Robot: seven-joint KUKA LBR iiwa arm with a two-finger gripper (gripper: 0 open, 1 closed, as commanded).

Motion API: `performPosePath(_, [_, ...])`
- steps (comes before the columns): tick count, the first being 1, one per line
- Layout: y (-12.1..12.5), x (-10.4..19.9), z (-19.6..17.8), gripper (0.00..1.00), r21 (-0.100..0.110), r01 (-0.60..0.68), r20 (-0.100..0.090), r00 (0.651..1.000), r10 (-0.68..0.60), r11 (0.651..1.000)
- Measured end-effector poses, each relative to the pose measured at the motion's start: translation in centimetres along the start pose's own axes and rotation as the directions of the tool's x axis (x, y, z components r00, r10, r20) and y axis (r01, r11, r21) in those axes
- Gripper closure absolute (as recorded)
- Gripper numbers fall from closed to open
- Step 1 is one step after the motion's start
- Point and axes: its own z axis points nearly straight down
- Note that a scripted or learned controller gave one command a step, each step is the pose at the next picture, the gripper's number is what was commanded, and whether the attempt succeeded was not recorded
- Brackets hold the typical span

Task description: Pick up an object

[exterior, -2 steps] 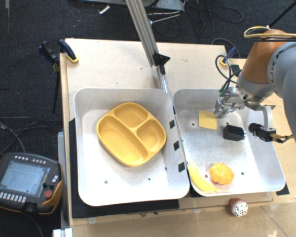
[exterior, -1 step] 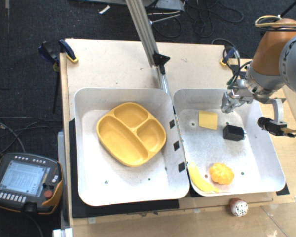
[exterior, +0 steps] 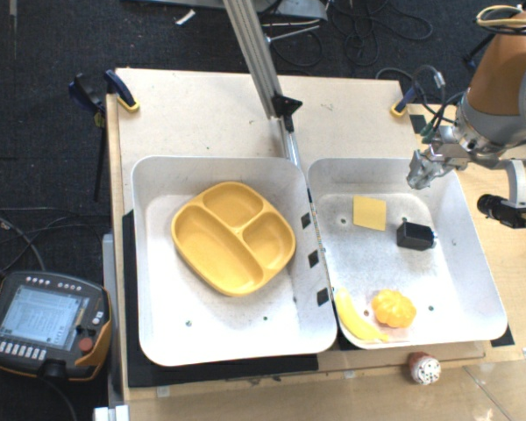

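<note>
My claw (exterior: 419,175) above right bin (exterior: 473,261) far edge, nothing held, finger state unclear — approach step; next, descend toward black block (exterior: 415,235).

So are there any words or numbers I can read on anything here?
None can be read.
The pendant on the floor has a lit screen and rows of buttons, but anything on them is too small and blurred.
The small ball at the bench's front edge has dark dots, not letters.
The plate, yellow block and black block are plain.
</note>
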Motion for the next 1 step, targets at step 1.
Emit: performPosePath(1, [0.12,0.0,-2.98,1.0,0.001,0.002,-0.001,1.0,-0.002,1.0])
